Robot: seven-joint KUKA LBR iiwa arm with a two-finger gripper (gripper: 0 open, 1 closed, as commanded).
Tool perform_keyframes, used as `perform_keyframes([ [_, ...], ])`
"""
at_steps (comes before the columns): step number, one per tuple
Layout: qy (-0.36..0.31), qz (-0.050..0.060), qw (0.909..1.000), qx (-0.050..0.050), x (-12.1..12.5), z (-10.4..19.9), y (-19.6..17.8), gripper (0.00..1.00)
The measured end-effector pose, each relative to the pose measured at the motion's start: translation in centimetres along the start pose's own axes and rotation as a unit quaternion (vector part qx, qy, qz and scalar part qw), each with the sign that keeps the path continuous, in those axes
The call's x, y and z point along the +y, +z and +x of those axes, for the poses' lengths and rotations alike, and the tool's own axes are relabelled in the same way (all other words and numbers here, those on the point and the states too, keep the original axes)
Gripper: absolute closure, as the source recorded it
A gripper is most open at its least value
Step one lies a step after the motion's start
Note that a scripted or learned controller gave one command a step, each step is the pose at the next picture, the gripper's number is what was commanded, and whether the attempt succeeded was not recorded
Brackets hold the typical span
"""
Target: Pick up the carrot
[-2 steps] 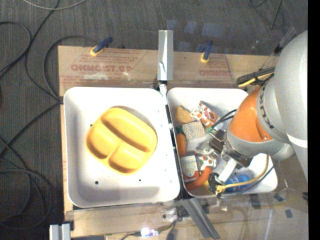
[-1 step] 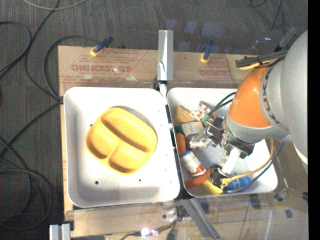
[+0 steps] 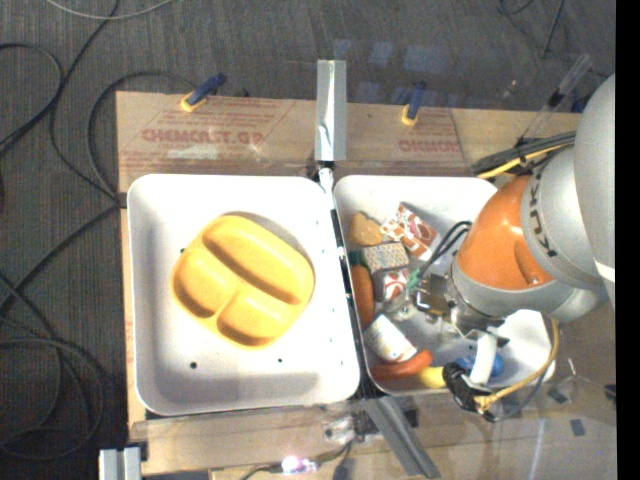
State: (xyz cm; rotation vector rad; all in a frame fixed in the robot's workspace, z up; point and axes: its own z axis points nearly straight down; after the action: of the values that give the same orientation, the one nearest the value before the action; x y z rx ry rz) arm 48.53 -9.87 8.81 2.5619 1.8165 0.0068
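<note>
The carrot [image 3: 362,294] is an orange elongated piece lying lengthwise against the left wall of the right bin [image 3: 350,258]. My gripper [image 3: 428,294] hangs under the orange-banded wrist [image 3: 500,248] over the middle of that bin, a short way right of the carrot and apart from it. The wrist and its cables hide most of the gripper.
Around the carrot the right bin holds a brown block [image 3: 385,258], a red-and-white packet [image 3: 414,230], a tan round piece [image 3: 365,230], a white item [image 3: 388,339] and a red-orange sausage-like piece [image 3: 400,366]. The left bin [image 3: 150,298] holds a yellow compartment plate [image 3: 243,279].
</note>
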Motion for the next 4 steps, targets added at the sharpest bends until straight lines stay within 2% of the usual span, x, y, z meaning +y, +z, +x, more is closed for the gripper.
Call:
perform_keyframes([
  [1,0.000,0.000,1.0000,0.001,0.1,0.1,-0.9,1.00],
  [2,-0.012,0.000,0.9999,-0.001,4.7,-0.1,-0.3,1.00],
  [3,0.051,0.003,0.9987,-0.004,8.1,5.5,-9.4,1.00],
  [4,0.051,0.003,0.9987,-0.004,8.1,5.5,-9.4,0.00],
])
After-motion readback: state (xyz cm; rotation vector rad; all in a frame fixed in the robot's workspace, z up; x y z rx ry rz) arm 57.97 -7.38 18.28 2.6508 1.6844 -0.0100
